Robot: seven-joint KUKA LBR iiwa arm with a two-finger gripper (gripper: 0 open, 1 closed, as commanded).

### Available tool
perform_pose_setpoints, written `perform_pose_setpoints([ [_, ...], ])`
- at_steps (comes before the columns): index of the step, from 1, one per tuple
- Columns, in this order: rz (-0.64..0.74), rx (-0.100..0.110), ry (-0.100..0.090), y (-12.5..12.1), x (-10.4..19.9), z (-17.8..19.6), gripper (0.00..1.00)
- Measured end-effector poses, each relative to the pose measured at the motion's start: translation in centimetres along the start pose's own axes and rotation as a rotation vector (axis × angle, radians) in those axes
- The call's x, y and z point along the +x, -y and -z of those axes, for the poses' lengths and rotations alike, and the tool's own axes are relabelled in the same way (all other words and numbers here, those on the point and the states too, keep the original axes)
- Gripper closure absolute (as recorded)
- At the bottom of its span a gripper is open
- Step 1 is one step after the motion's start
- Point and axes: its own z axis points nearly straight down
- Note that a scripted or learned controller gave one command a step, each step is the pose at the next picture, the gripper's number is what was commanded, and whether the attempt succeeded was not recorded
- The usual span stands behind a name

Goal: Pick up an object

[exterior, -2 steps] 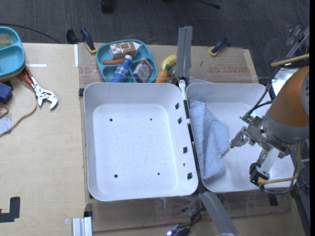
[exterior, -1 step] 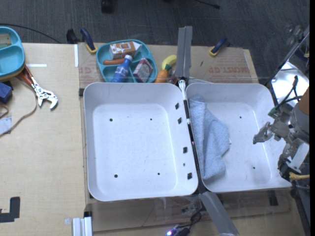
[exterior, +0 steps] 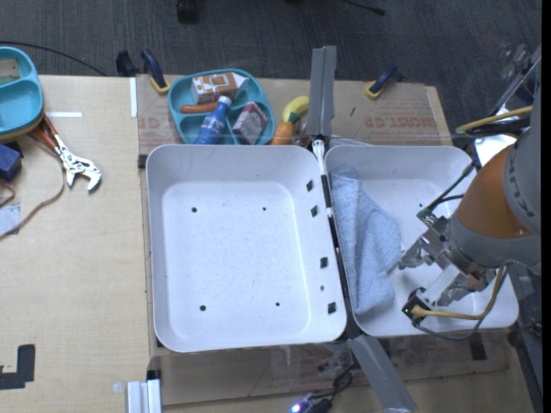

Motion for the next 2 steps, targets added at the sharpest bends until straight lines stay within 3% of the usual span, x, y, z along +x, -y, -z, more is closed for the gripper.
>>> perform_pose_setpoints([
  [1,0.0,0.002,0.003,0.0,-0.1,0.8,1.0],
  [2,-0.452,-0.003,0.0,-2.4,-2.0,10.0,1.0],
])
